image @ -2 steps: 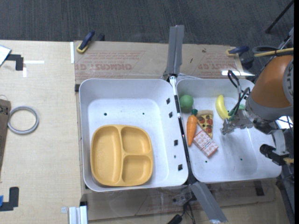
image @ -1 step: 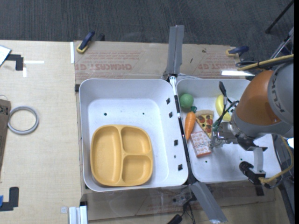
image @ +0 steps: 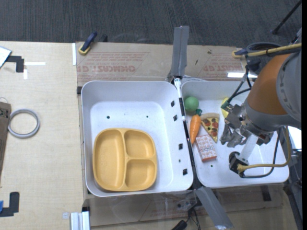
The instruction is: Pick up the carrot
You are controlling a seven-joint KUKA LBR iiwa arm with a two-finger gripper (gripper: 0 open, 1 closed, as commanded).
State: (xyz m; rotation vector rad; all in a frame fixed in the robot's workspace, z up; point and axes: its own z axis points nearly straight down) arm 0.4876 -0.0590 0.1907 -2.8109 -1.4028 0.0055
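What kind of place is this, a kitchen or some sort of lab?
Most likely a robotics lab bench, not a kitchen: a robot arm reaches over two white bins, the food is toys like a carrot and pizza slice, and a tape roll lies on the bench.

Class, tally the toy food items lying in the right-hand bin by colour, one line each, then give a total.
Orange: 1, the carrot
Green: 1, the green ball
Red and tan: 1, the pizza slice
Red and white: 1, the small box
Total: 4
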